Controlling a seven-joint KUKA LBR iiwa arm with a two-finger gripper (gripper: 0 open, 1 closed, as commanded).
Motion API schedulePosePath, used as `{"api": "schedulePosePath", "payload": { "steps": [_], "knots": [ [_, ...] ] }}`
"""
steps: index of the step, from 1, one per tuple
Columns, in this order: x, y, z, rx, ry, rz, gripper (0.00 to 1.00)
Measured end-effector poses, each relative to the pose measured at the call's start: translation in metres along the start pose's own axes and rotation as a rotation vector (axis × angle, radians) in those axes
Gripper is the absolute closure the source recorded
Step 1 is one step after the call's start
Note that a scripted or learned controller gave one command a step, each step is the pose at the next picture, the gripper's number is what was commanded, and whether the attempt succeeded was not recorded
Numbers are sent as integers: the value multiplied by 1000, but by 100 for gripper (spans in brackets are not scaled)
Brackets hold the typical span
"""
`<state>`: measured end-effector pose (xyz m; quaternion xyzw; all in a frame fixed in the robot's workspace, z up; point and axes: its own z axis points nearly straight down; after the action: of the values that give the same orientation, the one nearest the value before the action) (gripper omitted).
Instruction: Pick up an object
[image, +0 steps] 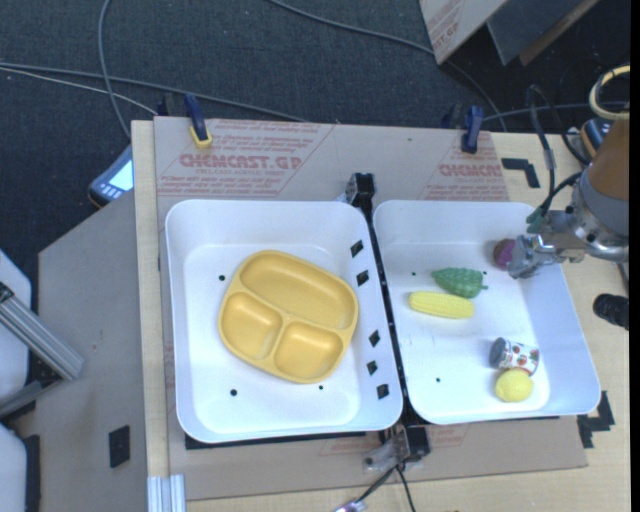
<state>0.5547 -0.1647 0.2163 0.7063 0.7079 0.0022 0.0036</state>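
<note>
Yellow plate (288, 316); yellow corn (441, 305); white bins (190, 300).

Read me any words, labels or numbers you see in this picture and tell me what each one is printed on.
"CHEMCAST GP", in red, on the brown board behind the left bin.
The same red print repeats on the board behind the right bin, near; it is too blurred to read for certain.
The smaller red lines above both prints are too small to read.
The small can in the right bin has a label, too small to read.
</note>
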Motion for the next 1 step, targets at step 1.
{"api": "schedulePosePath", "payload": {
  "steps": [1],
  "knots": [
    [0, 1, -24, 4, 1, 1, 100]
  ]
}}
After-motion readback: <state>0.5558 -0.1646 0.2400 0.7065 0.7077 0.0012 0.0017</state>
